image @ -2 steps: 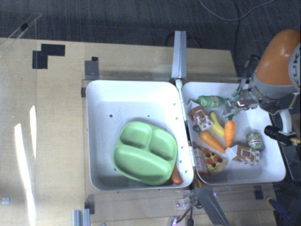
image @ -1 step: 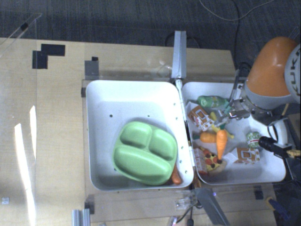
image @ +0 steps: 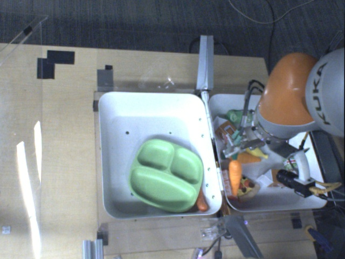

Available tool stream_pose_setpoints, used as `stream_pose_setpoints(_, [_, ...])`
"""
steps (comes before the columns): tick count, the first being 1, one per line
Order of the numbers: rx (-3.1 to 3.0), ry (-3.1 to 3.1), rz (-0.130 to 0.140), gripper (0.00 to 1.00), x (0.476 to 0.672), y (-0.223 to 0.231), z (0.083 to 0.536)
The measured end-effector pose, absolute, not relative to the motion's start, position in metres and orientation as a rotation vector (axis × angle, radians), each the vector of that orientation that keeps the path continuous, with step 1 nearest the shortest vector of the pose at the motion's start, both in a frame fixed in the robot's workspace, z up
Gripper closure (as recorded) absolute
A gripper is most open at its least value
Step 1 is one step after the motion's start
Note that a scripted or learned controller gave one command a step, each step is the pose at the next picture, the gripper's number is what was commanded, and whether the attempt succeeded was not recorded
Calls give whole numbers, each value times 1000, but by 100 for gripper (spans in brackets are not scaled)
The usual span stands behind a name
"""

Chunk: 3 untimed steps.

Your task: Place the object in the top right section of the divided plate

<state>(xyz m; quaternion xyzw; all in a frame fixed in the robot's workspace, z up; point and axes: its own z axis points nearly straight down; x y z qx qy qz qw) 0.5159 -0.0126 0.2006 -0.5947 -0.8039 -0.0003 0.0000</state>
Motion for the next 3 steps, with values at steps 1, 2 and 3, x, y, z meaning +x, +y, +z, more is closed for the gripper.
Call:
stream_pose_setpoints(1, [-1812, -2566, 0, 100, 494, 37, 211])
stream_pose_setpoints(2, [-2007, -2416, 2, 100, 555, 99, 214])
stream_pose_setpoints(3, [-1691, -2648, -2, 100, 581, 60, 182])
